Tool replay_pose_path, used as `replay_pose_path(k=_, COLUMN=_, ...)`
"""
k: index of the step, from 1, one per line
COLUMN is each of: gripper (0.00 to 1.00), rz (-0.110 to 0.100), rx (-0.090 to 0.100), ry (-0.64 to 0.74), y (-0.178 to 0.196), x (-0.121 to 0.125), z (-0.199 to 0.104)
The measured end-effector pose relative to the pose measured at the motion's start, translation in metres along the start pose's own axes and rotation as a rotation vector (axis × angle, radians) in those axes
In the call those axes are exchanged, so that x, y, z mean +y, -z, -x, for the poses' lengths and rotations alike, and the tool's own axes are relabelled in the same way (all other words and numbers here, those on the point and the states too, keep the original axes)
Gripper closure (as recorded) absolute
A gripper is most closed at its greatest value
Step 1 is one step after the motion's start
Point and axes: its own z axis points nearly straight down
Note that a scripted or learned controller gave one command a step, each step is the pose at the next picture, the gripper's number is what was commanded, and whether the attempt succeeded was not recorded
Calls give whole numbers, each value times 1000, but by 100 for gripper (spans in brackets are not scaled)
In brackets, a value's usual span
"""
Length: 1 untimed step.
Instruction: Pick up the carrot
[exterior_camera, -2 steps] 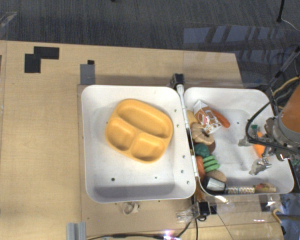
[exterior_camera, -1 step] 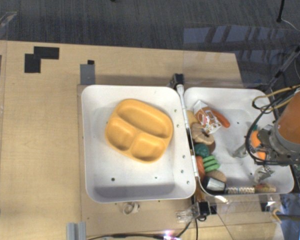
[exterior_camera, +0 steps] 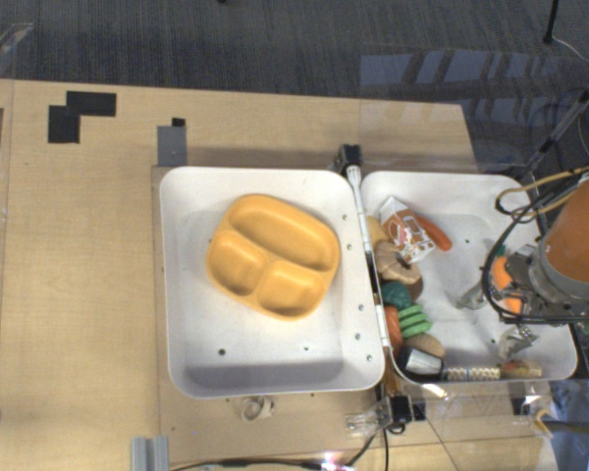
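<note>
Camera view has the arm (exterior_camera: 577, 238) coming in from the right over the right-hand bin (exterior_camera: 471, 189), and honestly the orange band and grey wrist cover most of what matters. The gripper (exterior_camera: 515, 337) pokes out below the wrist near the bin's lower right corner, but it's small and tangled up with cables, so I can't tell how it's set or whether anything's in it. A bit of orange shows at the wrist's left edge, can't say what that is. The carrot (exterior_camera: 433, 233) lies well apart from the gripper, up in the bin's left half, touching a white and red packet (exterior_camera: 404, 235); the print on the packet is too blurry to read. Below that, a pile of toy food (exterior_camera: 408, 307) crowds the bin's left wall, pieces overlapping each other. Over in the left bin (exterior_camera: 191, 361) sits a yellow divided tray (exterior_camera: 273, 254) with three compartments.
</note>
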Motion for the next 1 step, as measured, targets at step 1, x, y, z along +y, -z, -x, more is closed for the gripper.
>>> replay_pose_path(k=1, gripper=0, rz=1, rx=1, ry=-125, y=-2, x=-49, z=74)
